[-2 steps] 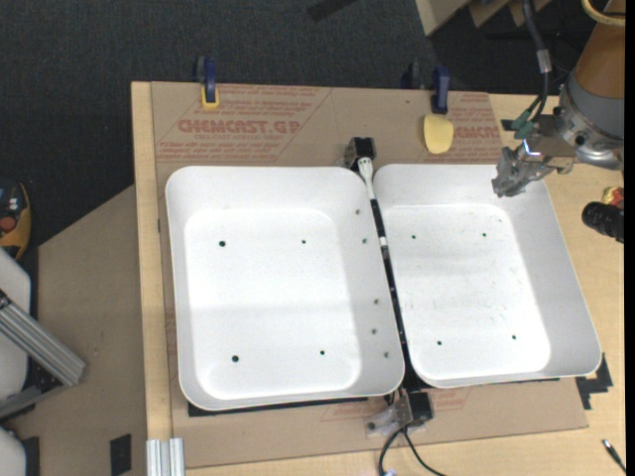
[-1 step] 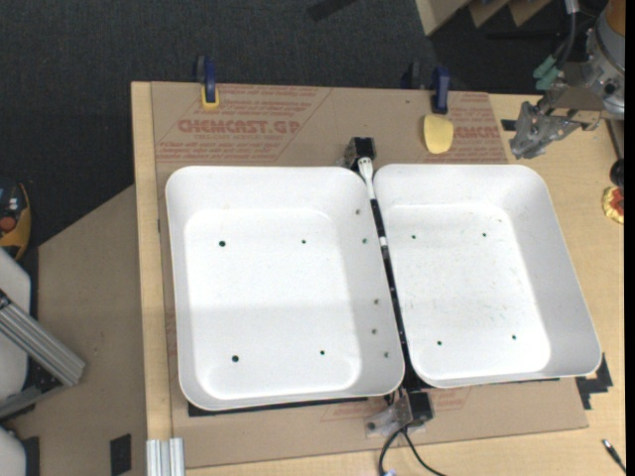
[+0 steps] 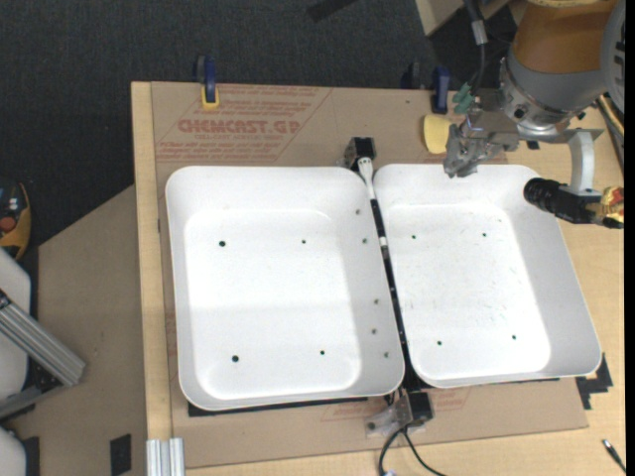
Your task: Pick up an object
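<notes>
a: at the far rim of the right bin (image 3: 585, 350), the hand (image 3: 462, 165) hovers. can't tell how it's set, or whether it grips anything.

b: object?

a: yellow object (image 3: 435, 133) on the tabletop (image 3: 149, 266) behind the rim, just beside the hand.

b: risk?

a: descending here likely clips the rim or misses, since the object sits outside the bin.

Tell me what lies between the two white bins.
In the camera view, a black strip runs along the gap between the left bin and the right bin.
</notes>
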You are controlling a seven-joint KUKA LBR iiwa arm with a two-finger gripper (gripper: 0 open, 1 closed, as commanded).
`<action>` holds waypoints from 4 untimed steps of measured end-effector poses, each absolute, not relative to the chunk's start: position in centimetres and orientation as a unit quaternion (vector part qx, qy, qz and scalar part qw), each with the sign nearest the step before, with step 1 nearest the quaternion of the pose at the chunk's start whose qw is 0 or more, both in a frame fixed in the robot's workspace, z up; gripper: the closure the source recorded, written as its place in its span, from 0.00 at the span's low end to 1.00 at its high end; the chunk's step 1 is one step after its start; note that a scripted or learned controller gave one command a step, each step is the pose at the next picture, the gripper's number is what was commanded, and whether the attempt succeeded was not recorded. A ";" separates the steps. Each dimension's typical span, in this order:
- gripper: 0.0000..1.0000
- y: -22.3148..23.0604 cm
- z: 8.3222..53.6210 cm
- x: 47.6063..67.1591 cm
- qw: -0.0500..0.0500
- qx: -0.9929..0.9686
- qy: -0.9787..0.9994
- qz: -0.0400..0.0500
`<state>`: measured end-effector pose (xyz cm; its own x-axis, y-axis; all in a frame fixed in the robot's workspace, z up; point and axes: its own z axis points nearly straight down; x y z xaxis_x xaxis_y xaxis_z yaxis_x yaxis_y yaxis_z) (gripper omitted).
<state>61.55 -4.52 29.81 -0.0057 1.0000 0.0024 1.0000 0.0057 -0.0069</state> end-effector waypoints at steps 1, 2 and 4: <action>1.00 -4.3 33.9 59.7 -0.002 -0.707 -0.708 -0.002; 1.00 0.9 29.8 63.1 0.001 -0.705 -0.709 0.000; 1.00 -0.2 29.1 57.3 -0.004 -0.711 -0.703 -0.001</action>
